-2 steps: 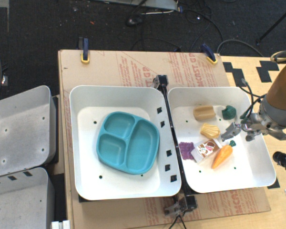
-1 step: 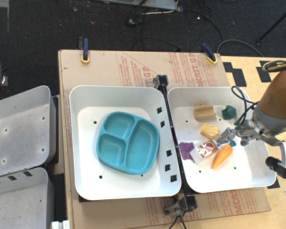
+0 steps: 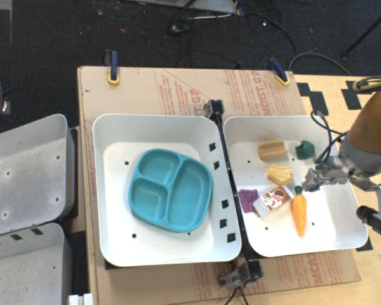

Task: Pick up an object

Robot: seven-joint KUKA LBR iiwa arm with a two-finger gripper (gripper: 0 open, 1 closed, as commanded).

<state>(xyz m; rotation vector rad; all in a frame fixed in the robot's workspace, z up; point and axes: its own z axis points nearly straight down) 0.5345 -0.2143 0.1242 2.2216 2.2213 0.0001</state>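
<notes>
Bench: two shallow white bins are set side by side on a brown board, the left bin [image 3: 108, 145] and the right bin [image 3: 343, 234].
Left bin contents: a teal divided plate [image 3: 170, 189] is laid flat in the middle, three compartments facing up.
Right bin contents: a tan block [image 3: 272, 150] and a dark green piece [image 3: 305, 149] are seen at the far side; a ridged yellow piece [image 3: 280, 173] is found just nearer than the block; a purple piece [image 3: 248, 199], a small printed carton [image 3: 274, 200] and an orange carrot [image 3: 299, 214] are ranged along the near middle.
Candidate objects: no single thing is named by the task, so any of these may be taken; the carrot and the yellow piece are judged the closest to the tool.
Arm: the right bin is entered from the right edge of the scene, the orange band showing above the wrist.
Gripper: the gripper [image 3: 310, 182] is lowered over the right bin, just right of the yellow piece and just beyond the carrot's thick end.
Gripper state: it cannot be told whether the gripper is wide or narrow, and nothing is seen to be held.
Step in hand: an approach is judged to be under way, with no object yet lifted.
Next move: the tool needs to be centred over one object, lowered around it and closed before any lift is tried.
</notes>
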